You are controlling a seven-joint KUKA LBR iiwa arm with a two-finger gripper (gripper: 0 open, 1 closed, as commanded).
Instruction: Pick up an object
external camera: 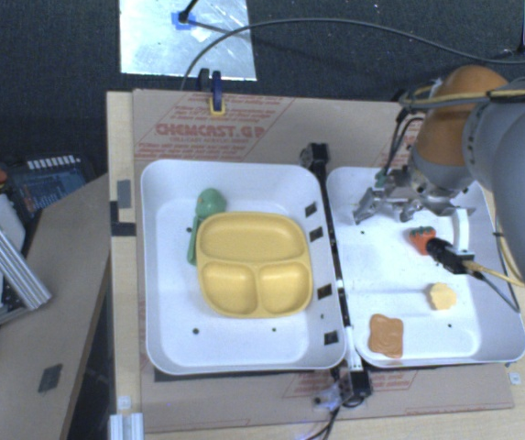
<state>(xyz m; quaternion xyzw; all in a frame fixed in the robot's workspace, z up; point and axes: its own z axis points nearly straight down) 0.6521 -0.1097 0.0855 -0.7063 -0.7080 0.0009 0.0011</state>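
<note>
Now, claw (392, 205): seen low over the right white bin (482, 337); whether spread or pressed together cannot be told.
Left white bin (166, 337): a yellow three-part plastic plate (248, 262) is held.

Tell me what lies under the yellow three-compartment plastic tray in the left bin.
A green spoon-like utensil pokes out from under the yellow tray's upper-left edge, bowl end and part of the handle showing. The rest of it, and the left white bin's floor beneath, are covered.
</note>
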